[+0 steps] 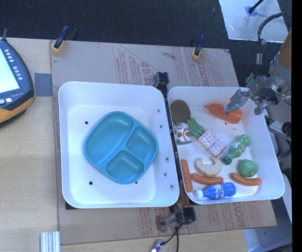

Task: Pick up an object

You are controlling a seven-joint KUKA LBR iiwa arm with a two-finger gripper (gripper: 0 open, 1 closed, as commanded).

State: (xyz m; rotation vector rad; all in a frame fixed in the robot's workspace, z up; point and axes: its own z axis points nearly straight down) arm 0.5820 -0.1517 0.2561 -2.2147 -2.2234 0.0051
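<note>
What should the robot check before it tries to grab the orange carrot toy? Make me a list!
1. The carrot toy is in the right bin, near its far edge: ok.
2. The tool is close to the carrot: ok, it sits at the carrot's right end.
3. The carrot is already gripped: cannot tell, the tool covers part of it.
4. There is room around the carrot: ok, the brown round toy and green bottle lie apart from it.
5. The blue divided plate is out of the way: ok, it lies in the left bin.
</note>
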